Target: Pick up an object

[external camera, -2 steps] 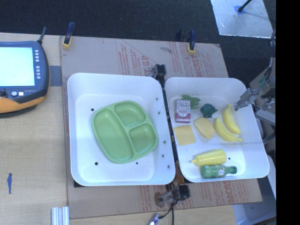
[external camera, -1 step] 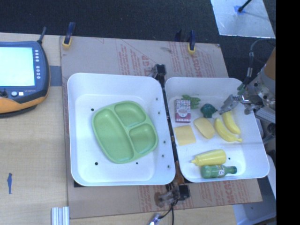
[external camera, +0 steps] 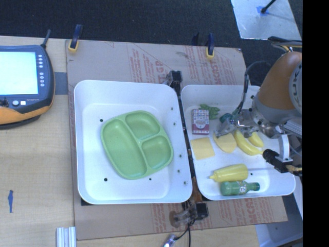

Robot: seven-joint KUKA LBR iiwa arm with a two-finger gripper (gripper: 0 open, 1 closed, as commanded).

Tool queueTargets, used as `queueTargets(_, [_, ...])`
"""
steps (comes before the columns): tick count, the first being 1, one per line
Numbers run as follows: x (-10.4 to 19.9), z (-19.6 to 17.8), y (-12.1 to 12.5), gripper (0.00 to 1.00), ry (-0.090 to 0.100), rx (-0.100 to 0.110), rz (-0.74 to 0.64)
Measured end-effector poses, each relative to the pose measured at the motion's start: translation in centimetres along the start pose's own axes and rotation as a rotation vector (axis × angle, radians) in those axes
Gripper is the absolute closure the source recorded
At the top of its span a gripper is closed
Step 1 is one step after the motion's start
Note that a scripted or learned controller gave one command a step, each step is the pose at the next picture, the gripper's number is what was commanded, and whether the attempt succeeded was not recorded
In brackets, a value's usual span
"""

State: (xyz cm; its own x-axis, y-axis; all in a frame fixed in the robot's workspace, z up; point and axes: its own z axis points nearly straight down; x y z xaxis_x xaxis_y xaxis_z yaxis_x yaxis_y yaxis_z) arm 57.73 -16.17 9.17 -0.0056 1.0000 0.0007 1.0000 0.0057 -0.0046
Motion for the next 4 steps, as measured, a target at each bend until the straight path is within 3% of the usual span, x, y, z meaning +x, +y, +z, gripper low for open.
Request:
queueTargets(1, [4.3, -0.1, 4.4, 0.00, -0.002, -0.001, -0.002])
queueTargets(2, [4.4, -0.1, 7.9, 0.00, 0.000, -0.002, 0.002])
queueTargets(3, [7.0, -0.4, 7.9, 0.00, 0.001, 0.001, 0.001])
queueTargets(4, [6.9, -1.4, 7.8, 1.00, 0.001, 0.007, -0.001])
